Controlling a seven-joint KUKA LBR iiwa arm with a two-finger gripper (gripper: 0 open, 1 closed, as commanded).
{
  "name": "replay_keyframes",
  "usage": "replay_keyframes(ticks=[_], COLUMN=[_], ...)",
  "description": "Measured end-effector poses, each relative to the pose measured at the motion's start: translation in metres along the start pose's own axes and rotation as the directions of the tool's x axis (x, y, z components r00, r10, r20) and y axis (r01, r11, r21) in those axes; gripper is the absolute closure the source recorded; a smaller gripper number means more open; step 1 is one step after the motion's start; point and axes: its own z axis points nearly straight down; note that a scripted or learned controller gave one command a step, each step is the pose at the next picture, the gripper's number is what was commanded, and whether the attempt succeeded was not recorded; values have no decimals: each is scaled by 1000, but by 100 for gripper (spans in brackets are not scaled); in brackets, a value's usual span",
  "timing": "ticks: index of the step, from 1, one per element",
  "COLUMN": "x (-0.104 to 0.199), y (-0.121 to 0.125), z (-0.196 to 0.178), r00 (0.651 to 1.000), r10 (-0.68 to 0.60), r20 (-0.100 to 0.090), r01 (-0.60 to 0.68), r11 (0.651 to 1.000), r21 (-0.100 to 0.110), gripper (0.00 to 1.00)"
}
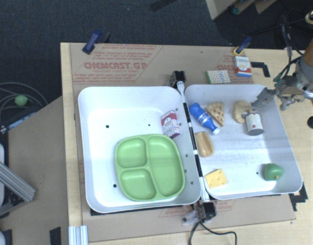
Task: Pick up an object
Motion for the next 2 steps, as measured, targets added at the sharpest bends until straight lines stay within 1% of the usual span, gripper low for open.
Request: replay_keyframes(ticks=[1,2], x=[-2,66], y=[-7,13], z=[115,114], r00=[1000,1000], r10=[-6,-1], r20=[-13,-2], r01=[6,1], r11=[1000,1000], r21=[3,1], gripper=[0,0])
